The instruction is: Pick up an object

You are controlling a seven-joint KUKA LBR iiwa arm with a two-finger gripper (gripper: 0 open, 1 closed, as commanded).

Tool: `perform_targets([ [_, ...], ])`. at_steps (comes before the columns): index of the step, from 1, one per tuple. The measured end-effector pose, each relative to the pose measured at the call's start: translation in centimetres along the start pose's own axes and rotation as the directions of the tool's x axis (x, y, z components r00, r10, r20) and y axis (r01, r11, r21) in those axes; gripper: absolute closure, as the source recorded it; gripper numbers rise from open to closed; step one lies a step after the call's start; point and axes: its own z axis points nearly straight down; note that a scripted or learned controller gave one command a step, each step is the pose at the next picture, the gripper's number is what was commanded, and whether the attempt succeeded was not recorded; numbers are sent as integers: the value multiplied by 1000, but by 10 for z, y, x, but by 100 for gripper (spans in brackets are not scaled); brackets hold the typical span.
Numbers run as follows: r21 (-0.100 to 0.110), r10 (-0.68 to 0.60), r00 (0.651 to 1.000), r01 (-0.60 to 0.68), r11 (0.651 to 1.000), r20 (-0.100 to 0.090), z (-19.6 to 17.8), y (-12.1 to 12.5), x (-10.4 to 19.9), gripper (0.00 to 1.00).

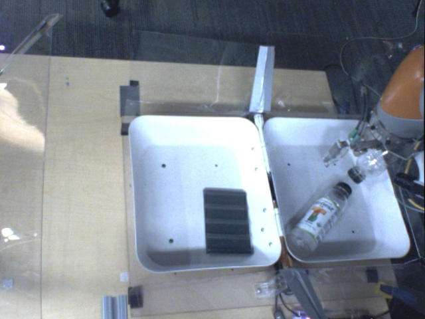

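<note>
A clear plastic bottle [320, 216] with an orange and green label lies on its side in the right bin [392, 241], its dark cap pointing up and right. A black ribbed block [226, 220] lies flat in the left bin [153, 178], near the front. My gripper [345, 163] hangs over the back right part of the right bin, just above and beyond the bottle's cap. Its fingers are spread apart, open, with nothing between them. The orange band of the arm [404, 92] shows at the right edge.
A metal upright [263, 78] stands behind the seam between the two bins. Cables [405, 185] run along the right side of the right bin. Clamps and brackets [285, 290] sit at the bench's front edge.
</note>
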Motion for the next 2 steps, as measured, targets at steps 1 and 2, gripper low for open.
perform_targets([
  [1,-4,-131,991,131,991,1,40,-43,12,0],
  [2,-6,-221,975,221,975,7,38,-74,46,0],
])
